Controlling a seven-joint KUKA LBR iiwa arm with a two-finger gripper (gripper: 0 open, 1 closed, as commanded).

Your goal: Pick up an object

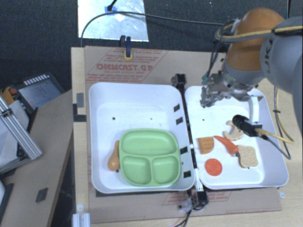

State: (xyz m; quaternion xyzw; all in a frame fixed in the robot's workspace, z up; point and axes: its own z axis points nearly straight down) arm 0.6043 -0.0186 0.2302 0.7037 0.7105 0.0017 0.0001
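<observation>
Item: my grey two-finger gripper [207, 102], grip state indeterminate, above the right white bin [272, 176]; nearest target, orange wedge-shaped toy block [205, 144], sits near the front; I risk closing short.

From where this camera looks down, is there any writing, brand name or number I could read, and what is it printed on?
"CHEMCAST GP": red print, seen upside down, on the brown cardboard sheet under the two white bins; the last letters are uncertain.
Smaller red lines printed around that word are too blurred to read.
More red print on the cardboard's front edge is too small to read.
No legible text on the green divided plate or the food pieces.
</observation>
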